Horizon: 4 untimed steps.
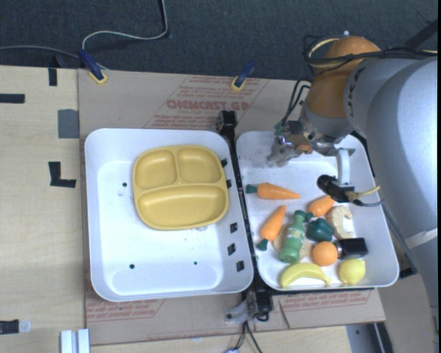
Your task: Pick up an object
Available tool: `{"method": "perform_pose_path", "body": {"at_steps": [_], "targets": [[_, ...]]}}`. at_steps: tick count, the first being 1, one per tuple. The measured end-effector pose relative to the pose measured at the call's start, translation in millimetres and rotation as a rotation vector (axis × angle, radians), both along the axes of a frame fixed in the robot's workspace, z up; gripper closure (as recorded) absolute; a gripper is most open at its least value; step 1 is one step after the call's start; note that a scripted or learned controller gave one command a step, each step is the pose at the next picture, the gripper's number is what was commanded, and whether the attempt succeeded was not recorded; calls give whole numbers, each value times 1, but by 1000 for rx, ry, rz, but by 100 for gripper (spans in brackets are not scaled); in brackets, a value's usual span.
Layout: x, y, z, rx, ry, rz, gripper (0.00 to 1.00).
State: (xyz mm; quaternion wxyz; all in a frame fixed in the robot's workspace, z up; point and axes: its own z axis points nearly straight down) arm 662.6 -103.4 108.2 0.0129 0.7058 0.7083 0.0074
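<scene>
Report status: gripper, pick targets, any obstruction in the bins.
Gripper at rear of right bin, over bare floor, holding nothing seen. Nearest toy carrot just ahead, unobstructed. Toy pile toward front. Yellow plate in left bin.

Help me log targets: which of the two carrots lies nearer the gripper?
The upper carrot, lying level across the right bin just below the gripper. The other carrot lies slanted, lower down beside the green bottle.

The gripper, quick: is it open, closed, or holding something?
Gripper: cannot be told; it hangs over the back of the right bin, apart from the toy food.
</scene>
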Motion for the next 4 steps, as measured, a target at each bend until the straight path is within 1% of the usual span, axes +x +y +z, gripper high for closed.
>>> {"method": "perform_pose_path", "body": {"at_steps": [1, 2, 3, 4], "targets": [[0, 0, 0, 0, 1, 0, 0], [3, 8, -23, 6, 28, -2, 0], [-35, 5, -22, 6, 27, -2, 0], [-67, 1, -22, 6, 24, -3, 0]]}}
